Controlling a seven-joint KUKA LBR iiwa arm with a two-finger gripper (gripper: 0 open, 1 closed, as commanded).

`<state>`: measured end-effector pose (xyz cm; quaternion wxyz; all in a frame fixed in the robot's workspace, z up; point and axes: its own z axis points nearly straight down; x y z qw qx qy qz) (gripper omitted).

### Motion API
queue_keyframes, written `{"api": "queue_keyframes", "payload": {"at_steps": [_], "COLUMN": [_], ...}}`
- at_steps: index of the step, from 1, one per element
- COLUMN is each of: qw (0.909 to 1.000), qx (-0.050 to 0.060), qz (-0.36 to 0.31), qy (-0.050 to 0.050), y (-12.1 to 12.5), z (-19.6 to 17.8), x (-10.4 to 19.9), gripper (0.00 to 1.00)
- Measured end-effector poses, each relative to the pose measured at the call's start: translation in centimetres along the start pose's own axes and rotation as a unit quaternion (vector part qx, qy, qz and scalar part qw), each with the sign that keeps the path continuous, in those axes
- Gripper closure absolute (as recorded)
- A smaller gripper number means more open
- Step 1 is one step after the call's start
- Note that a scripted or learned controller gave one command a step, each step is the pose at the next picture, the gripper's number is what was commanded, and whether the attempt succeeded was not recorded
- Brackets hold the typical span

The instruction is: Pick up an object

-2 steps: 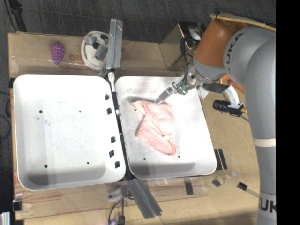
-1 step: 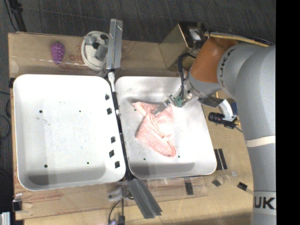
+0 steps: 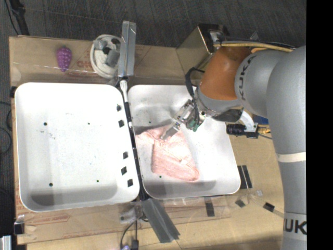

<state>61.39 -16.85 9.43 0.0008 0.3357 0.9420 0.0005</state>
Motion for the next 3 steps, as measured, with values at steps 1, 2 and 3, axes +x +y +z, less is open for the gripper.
{"api": "queue_keyframes", "payload": {"at_steps": [1,2,3], "qw": [0.9983,0.9984,0.9883], "qx": [0.001,0.001,0.001], "qz": [0.059,0.057,0.152], "qy": [0.001,0.001,0.000], "y": [3.9,4.1,10.4], "z": [0.1,-0.9,-9.8], "x": [3.9,3.9,8.2], "gripper": [0.00,1.00,1.00]}}
